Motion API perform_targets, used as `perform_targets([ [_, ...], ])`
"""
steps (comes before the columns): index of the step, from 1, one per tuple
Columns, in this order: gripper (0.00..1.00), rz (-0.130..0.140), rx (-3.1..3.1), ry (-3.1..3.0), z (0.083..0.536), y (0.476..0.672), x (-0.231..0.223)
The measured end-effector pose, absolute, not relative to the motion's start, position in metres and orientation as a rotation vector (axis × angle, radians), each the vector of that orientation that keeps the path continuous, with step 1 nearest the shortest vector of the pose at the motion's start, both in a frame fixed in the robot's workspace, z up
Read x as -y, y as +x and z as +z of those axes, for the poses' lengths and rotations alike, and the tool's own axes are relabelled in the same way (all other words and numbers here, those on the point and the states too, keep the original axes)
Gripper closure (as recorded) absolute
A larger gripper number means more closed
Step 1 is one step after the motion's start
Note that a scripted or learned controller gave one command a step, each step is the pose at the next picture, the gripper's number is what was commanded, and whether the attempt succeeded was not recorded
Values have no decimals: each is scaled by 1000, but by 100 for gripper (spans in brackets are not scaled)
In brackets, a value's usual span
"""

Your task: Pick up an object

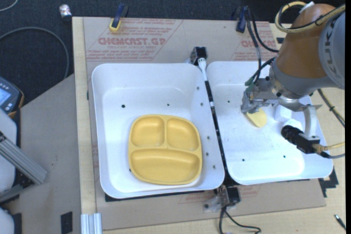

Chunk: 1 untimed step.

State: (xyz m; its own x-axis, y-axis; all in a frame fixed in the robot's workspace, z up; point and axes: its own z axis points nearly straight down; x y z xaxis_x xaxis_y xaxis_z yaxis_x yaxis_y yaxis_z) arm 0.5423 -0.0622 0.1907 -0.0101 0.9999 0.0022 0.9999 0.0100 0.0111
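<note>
A pale yellow object (257, 118), the one loose item in the right bin (263, 164), lies on the bin floor toward its upper middle, directly under the gripper (255, 103). You see a single small wedge-like piece (part of it is hidden by the gripper, so its full outline is unclear); the visible part runs on a slant from upper left to lower right, its rounded end toward the lower right. The gripper sits low over it, touching or nearly touching its upper edge, and you cannot tell from this angle whether it is released or clenched, nor whether the piece is grasped. The grey arm with its orange band (307, 24) reaches in from the right. Count two white bins side by side; the left bin (142, 82) holds one yellow divided plate (164, 149) with three compartments, lying flat near its front.
</note>
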Motion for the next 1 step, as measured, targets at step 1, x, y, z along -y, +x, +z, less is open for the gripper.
perform_targets([
  [1,100,19,-2208,2209,467,500,104],
])
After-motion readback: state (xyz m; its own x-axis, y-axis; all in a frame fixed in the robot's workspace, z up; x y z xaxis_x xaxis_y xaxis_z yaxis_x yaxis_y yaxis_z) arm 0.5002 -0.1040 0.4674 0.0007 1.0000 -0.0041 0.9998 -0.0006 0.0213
